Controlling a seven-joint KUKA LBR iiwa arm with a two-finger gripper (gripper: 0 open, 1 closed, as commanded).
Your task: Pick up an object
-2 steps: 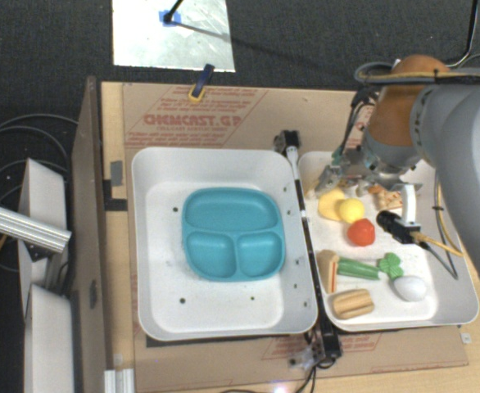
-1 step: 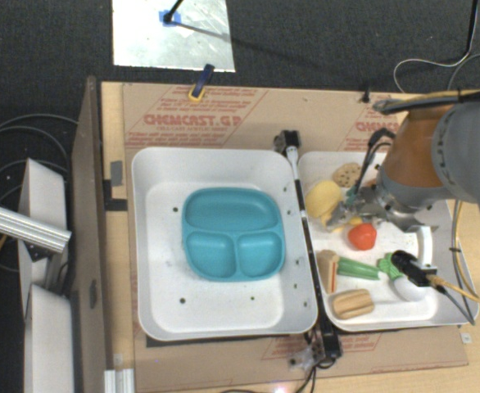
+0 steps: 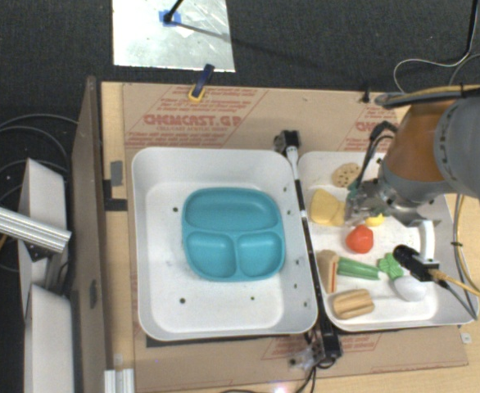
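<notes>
**Gripper down in right bin among toy food**

Grey arm with orange band reaching in from view's right. Gripper low over upper middle of right bin. Opening: cannot tell, hidden under the wrist.

Candidate objects, all in right bin:
- Yellow cheese wedge just beside gripper, on view's left.
- Small yellow piece right against gripper on the near side, partly covered.
- Red tomato just nearer the camera than gripper, close to it.
- Cookie toward far wall, near gripper.
- Green stick-shaped piece and green leafy piece side by side, nearer than the tomato.
- Tan stick along the wall on view's left.
- Hot dog bun by near wall.
- White egg toward near corner on view's right.

Left bin: teal divided plate flat in the middle, well apart from gripper.
</notes>
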